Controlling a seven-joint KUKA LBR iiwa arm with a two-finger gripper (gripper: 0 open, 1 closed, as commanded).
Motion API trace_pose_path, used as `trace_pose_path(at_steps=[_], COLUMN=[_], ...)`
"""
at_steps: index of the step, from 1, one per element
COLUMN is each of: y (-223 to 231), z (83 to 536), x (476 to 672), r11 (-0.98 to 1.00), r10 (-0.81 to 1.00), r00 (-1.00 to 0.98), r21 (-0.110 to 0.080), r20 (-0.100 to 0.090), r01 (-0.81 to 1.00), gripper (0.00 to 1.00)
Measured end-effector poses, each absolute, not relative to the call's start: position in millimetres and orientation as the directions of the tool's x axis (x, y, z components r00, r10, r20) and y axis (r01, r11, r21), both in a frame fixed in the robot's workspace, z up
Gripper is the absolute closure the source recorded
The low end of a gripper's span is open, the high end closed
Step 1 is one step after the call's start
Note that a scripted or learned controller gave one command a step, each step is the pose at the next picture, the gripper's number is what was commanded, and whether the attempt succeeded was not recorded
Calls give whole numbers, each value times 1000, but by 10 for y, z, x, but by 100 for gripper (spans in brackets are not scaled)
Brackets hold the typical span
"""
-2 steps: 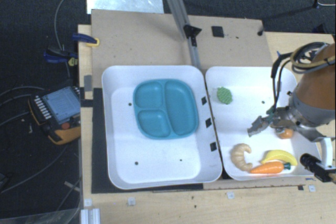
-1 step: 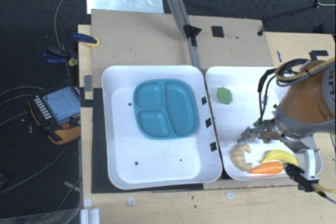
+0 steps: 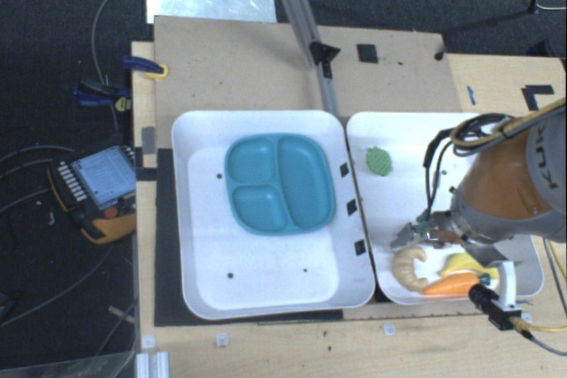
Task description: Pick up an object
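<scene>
In the right bin (image 3: 381,130) a small green knobbly object (image 3: 379,160) lies near the far left corner. At the bin's near side lie a tan croissant-shaped piece (image 3: 408,267), an orange carrot (image 3: 450,284) and a yellow piece (image 3: 463,263), close together. My gripper (image 3: 420,234) is down in the right bin just above the croissant, under the orange wrist band (image 3: 500,179). Its fingertips are dark and small against the bin floor.
The left bin (image 3: 199,261) holds a blue divided plate (image 3: 280,182). A divider with black clips (image 3: 351,208) separates the two bins. A grey pole (image 3: 297,0) slants across the back. Cables and a handheld device (image 3: 96,189) lie on the floor at left.
</scene>
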State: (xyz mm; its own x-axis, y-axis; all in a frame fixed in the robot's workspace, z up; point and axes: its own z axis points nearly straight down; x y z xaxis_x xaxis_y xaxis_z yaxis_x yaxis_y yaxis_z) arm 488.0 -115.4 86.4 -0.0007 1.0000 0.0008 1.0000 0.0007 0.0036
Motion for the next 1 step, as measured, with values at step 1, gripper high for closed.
trace_pose_path(at_steps=[1], y=[-1163], z=[992], x=[4905], r11=[1], r10=[1000], r00=[-1], r21=[13], r20=[-3], r01=[1000], gripper=[100])
